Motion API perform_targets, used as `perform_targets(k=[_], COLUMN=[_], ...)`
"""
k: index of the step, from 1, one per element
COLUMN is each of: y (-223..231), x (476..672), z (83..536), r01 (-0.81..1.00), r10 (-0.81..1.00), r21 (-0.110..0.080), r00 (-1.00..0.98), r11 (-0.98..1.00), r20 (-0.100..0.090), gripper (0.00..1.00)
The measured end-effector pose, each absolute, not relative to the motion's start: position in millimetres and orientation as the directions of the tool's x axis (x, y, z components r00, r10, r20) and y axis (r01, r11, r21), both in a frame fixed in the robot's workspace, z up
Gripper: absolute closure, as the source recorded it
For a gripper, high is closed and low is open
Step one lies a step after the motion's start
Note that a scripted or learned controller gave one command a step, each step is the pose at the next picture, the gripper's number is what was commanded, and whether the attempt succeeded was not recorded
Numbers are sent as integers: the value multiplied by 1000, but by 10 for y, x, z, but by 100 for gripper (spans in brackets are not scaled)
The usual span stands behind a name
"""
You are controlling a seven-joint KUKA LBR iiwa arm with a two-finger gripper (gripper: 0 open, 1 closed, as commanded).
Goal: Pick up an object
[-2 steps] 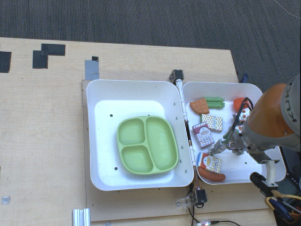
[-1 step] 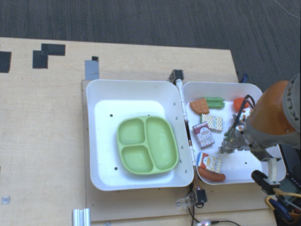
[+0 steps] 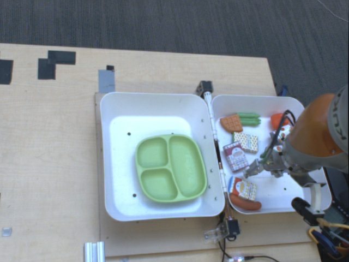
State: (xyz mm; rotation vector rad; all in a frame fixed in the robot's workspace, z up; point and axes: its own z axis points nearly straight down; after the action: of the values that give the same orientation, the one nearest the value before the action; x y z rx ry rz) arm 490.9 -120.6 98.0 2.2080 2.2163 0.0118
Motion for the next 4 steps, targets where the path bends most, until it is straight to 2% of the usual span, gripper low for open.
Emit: perform_targets(k=[1,2,3,4], y=[-1199,-1199,-1191,-318], x=[4923,4922,4936,5467], z=[1084,1083,1187,1850], r01=[1000,1000,1000,1000], r10=[1000,1000,1000,1000], r21=[18,18,21,4], r00=[-6,-6,-9,-5], r11=[6,6,9,5], r20=[-4,-4,-4,2], gripper=[100,0,100,100])
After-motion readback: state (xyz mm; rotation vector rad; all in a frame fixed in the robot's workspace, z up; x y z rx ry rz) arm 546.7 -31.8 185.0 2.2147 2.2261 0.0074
